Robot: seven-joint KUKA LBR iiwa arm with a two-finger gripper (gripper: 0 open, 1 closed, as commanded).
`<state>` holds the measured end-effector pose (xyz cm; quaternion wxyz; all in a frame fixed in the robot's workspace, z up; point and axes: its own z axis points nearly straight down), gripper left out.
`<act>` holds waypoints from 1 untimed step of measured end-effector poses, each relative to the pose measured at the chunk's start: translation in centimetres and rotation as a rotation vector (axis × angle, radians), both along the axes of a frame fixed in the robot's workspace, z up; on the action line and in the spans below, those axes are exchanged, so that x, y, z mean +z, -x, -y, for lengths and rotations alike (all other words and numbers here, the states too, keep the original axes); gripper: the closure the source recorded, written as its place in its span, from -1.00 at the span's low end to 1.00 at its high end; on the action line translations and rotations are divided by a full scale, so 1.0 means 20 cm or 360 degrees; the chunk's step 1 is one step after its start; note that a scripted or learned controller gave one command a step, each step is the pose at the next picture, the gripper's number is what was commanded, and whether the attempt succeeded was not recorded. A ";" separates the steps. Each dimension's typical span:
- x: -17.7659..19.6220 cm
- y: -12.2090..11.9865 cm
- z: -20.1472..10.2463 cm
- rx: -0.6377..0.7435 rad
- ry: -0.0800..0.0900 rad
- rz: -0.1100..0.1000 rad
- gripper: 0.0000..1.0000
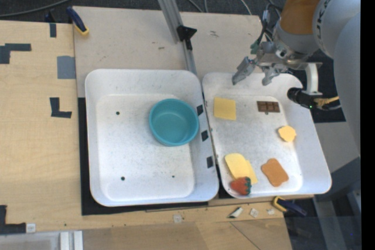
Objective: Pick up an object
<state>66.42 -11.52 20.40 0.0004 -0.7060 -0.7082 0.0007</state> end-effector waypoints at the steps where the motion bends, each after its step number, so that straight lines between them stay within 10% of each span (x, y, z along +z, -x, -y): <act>1: 0.00 0.00 0.00 0.0000 0.0000 0.0000 -1.00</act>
